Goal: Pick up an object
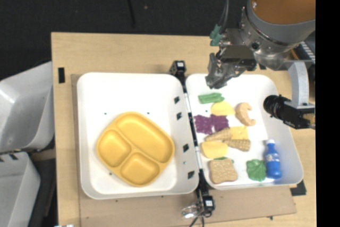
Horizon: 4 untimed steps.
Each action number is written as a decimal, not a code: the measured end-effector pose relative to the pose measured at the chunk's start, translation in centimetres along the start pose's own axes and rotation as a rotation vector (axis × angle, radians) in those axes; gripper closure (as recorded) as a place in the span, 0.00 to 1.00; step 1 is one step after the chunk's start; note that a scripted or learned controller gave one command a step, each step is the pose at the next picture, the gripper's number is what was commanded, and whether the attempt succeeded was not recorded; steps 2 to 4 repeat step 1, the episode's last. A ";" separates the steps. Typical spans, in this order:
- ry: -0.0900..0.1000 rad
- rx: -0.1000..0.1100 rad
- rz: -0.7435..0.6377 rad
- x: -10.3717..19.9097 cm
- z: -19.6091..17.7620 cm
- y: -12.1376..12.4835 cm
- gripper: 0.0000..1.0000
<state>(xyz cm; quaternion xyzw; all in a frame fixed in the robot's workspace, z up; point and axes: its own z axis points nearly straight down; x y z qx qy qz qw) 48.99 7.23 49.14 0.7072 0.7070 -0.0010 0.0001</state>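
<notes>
- Where the right bin (281,94) holds its pile of toy food, no piece is between the gripper's fingers; the pieces lie on the bin floor.
- Nearest the gripper (217,81) is a green bean-like piece (210,98), just near of its tips at the bin's far left.
- Whether the claw is released or clenched I cannot tell; its dark tips blur together.
- Near of the green piece lie a yellow lump (222,109), a tan curved piece (244,113) and purple grapes (210,123).
- Nearer still are a waffle wedge (239,144), a bread slice (222,171), a green leaf (256,169) and a blue bottle (272,159).
- A yellow divided plate (135,147) sits in the left bin (90,93).
</notes>
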 end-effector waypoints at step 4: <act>0.000 0.001 0.000 -1.6 3.0 0.0 1.00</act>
